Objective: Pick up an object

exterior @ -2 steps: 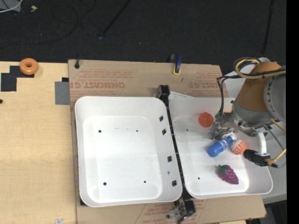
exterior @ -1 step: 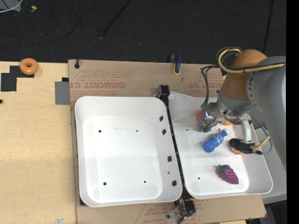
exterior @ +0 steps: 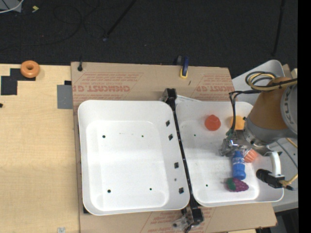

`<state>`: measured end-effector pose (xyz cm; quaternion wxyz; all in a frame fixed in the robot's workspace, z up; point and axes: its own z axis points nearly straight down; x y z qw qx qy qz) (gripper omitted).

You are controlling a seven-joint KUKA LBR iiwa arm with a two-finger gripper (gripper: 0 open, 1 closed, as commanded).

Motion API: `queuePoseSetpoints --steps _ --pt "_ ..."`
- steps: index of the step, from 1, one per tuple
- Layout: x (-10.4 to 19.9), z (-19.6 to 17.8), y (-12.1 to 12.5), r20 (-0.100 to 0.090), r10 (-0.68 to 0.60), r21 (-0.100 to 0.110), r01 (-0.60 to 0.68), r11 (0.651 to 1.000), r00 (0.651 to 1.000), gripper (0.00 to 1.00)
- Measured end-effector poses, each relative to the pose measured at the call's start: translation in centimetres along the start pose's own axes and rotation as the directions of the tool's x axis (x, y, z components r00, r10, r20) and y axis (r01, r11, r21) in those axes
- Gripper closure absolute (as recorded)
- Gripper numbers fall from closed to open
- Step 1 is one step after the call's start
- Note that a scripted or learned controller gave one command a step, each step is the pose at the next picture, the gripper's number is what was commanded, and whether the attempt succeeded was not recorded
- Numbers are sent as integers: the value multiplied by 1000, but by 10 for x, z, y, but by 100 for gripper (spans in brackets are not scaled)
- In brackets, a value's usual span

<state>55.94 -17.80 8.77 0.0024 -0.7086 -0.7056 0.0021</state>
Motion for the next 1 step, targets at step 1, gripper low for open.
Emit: queuePoseSetpoints --steps 1 --pt "-35 -1 71 3 -8 -11 8 1000 1000 100"
